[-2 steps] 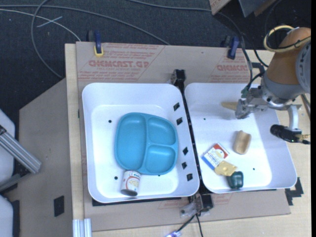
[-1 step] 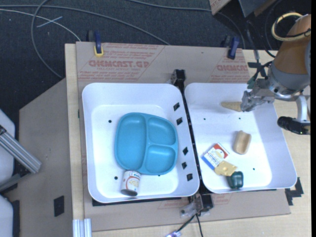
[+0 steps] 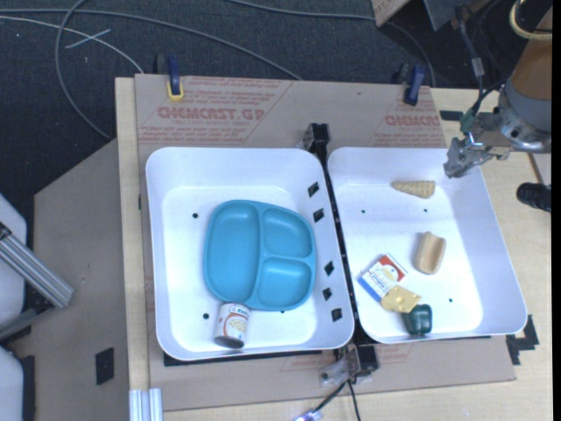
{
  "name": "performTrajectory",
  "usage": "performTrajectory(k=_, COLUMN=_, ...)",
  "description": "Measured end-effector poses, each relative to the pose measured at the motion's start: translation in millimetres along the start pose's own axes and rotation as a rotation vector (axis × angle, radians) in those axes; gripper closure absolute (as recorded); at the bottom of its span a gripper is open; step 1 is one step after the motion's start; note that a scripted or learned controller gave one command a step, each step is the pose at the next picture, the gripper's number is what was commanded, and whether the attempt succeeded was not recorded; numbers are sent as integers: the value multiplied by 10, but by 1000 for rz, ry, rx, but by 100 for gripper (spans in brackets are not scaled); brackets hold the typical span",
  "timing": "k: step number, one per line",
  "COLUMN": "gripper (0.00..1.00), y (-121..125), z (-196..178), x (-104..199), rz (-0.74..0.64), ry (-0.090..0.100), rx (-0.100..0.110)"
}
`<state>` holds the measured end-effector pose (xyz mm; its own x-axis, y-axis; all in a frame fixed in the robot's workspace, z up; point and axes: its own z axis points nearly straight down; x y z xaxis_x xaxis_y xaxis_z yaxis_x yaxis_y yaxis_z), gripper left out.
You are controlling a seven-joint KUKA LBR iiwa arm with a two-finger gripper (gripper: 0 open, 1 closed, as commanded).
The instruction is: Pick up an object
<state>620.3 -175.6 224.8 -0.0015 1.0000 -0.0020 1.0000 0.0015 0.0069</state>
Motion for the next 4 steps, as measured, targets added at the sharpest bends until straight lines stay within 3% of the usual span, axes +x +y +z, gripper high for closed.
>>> performTrajectory(k=1, gripper=100, y=13, z=-536, x=-1, rz=0, ry=1, rx=2)
performTrajectory(k=3, gripper=100, y=-126, z=-534, x=1062, rz=-1, ry=3, rx=10)
performTrajectory(k=4, gripper=100, y=-127, z=-338, x=1496, rz=-3, ry=4, rx=11)
